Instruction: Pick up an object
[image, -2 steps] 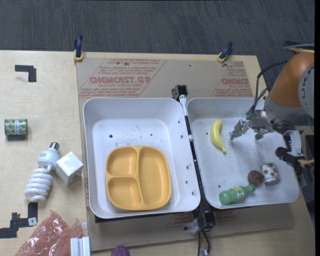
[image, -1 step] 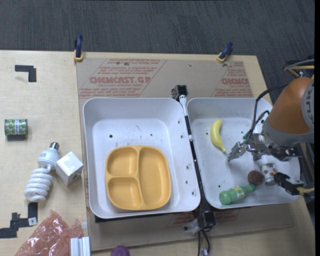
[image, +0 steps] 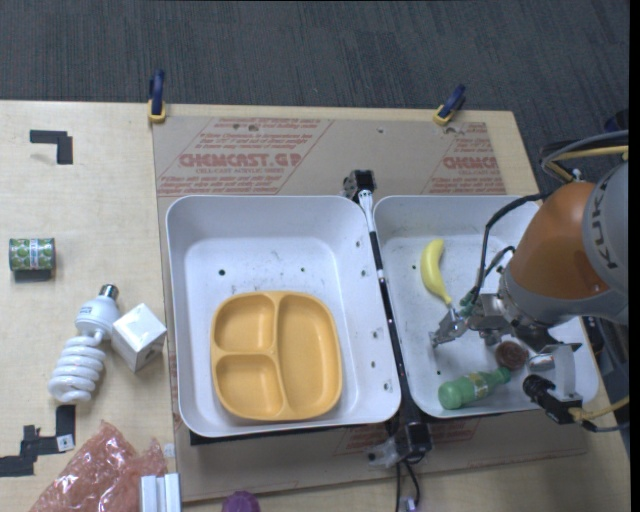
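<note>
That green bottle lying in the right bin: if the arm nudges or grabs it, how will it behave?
The green bottle lies on its side near the right bin's front wall, so a sideways nudge would probably roll it. Its rounded, smooth-looking body may slip from a pinch. It looks small and probably light, likely stiff rather than floppy. The gripper is just above it, near the banana.

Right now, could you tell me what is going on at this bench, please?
A KUKA arm reaches in from the right over the right bin, with its gripper down inside it, just below a banana. Nothing is visibly between its fingers, so no pick has happened yet. A green bottle lies near the bin's front edge, with a small brown object beside the wrist. The left bin holds a yellow divided tray.
</note>
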